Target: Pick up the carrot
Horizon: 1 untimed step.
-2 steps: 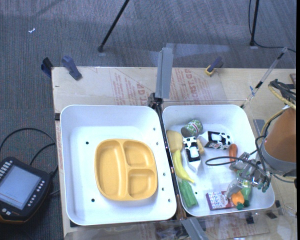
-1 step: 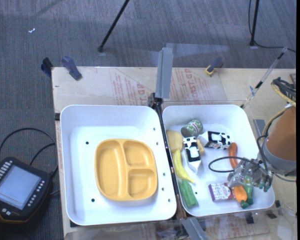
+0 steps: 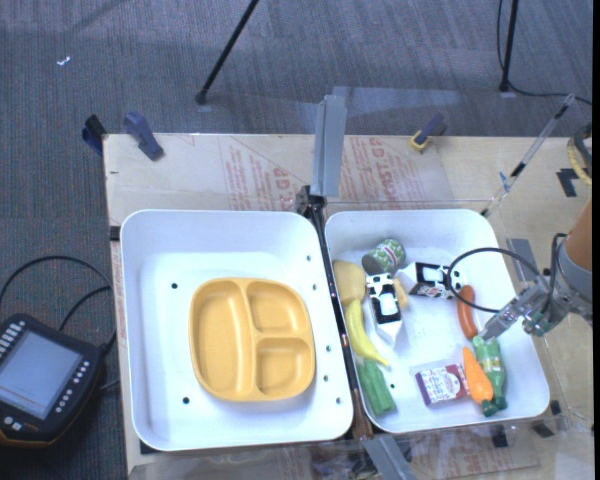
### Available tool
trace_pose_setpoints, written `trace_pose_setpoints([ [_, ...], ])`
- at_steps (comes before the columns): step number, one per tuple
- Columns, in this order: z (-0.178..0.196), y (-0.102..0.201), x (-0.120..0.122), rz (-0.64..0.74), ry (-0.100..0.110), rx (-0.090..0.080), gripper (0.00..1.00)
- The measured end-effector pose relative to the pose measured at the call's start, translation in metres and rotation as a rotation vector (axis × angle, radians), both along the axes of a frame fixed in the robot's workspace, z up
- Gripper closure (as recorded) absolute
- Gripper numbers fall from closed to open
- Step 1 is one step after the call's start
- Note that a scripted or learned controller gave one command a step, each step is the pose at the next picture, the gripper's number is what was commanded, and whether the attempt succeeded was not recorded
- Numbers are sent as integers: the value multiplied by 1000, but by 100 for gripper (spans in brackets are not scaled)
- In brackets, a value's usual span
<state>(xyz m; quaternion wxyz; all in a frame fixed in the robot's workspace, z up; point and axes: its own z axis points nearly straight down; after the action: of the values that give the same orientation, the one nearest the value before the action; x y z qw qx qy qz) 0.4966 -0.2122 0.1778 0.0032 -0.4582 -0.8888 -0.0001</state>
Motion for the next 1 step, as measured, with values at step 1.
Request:
trace_pose_setpoints([
  [1, 0, 0, 0, -1, 0, 0, 0],
])
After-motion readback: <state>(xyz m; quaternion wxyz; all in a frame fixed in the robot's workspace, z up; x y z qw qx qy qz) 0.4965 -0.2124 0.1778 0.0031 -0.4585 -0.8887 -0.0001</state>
